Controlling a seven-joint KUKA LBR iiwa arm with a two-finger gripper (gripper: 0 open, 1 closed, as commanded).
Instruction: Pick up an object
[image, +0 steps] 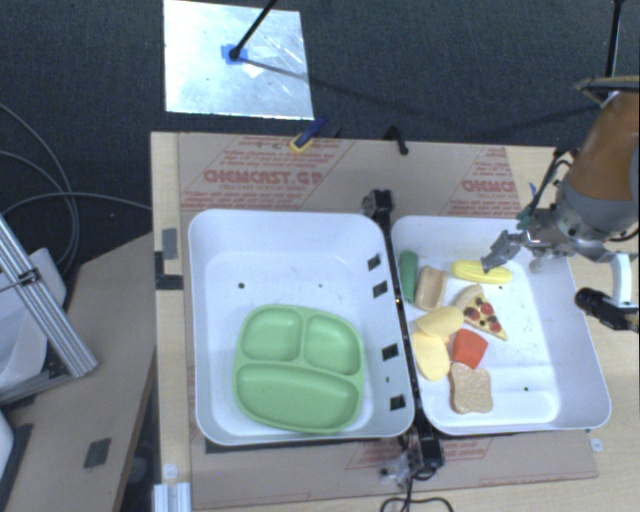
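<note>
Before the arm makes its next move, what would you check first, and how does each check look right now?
1. Toy foods lie in the right bin: ok.
2. Gripper is over that bin, near the banana: ok.
3. Anything held yet: not ok, nothing seen in it.
4. Fingers open or shut: cannot tell.
5. Banana lies apart from the pizza slice: ok.
6. Green tray sits in the left bin, out of the way: ok.

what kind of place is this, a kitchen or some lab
Most likely a robotics lab bench, not a kitchen: a robot arm reaches over two white bins, the toy food looks plastic, and loose cables trail across dark carpet.
</note>
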